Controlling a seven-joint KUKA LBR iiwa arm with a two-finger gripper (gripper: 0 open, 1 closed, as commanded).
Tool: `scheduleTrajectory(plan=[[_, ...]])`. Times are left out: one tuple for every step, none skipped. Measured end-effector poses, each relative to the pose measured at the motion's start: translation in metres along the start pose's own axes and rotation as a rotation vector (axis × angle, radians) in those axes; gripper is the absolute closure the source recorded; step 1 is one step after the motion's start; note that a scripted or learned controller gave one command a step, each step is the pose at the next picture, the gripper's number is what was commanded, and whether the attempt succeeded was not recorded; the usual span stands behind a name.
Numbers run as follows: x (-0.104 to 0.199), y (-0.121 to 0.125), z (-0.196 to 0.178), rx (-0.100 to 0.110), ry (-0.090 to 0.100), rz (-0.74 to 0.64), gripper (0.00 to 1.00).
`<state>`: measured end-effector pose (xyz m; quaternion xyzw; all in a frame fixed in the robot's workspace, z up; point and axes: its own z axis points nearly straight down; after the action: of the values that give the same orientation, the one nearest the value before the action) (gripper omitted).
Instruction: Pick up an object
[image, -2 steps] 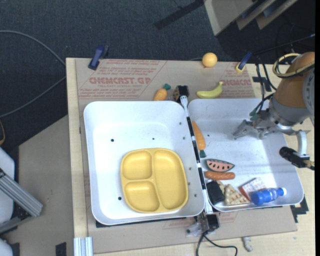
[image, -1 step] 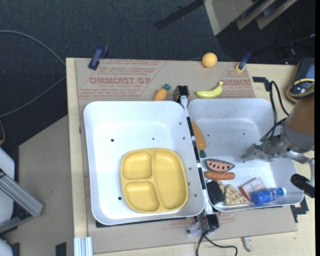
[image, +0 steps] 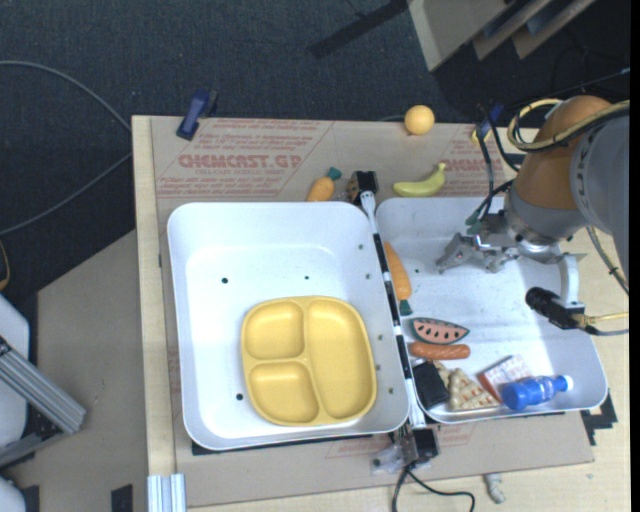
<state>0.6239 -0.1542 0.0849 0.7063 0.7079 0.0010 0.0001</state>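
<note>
A: Right bin (image: 590, 372), contents?
B: Item one, a watermelon slice (image: 440, 329), mid-floor near the divider. Item two, a sausage (image: 439, 351), just below the slice. Item three, a carrot (image: 397, 272), lying along the bin's left wall. Item four, a black block (image: 429, 382), at the near-left corner. Item five, a pizza slice (image: 465, 390), just beside the block. Item six, a red-and-white packet (image: 499, 373), touching item seven, a blue bottle (image: 530, 392), which lies on its side at the near edge.

A: Gripper?
B: Gripper (image: 478, 255), over the far part of the right bin's floor, apart from every listed item. Metal fingers spread, nothing between them. Orange band (image: 548, 165) above the wrist.

A: Left bin (image: 205, 260)?
B: One yellow divided plate (image: 308, 359), three compartments, on the near half of the floor.

A: Outside the bins?
B: On the bench board beyond them: a banana (image: 421, 182), an orange ball (image: 419, 120), a small orange piece (image: 322, 189), and a blue clip (image: 194, 114) at the far-left corner.
</note>
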Motion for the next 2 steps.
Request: scheduleTrajectory(plan=[[0.055, 0.043, 0.0, -0.001, -0.001, 0.0, 0.0], [-0.021, 0.043, -0.057, -0.002, -0.005, 0.003, 0.0]])
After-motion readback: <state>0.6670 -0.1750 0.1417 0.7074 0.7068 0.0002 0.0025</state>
